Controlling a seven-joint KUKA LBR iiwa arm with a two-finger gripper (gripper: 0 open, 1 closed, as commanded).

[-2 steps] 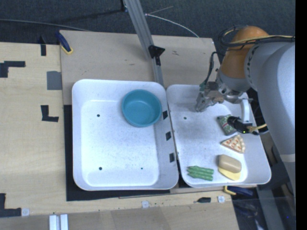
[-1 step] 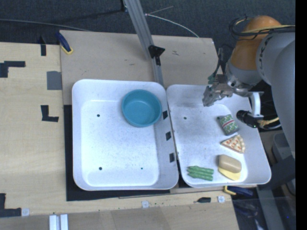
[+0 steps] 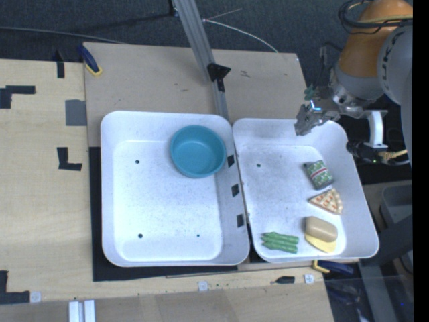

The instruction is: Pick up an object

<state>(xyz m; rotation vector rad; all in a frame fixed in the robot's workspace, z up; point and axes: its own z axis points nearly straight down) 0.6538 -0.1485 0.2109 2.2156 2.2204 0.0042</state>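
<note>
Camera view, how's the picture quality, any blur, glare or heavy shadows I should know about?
Camera view: light is even and soft, with faint shadows under the blue bowl and along the bin walls; the white bins look grainy, with no strong glare; the gripper is small and slightly blurred; the pizza slice and green beans are soft but recognisable.
</note>
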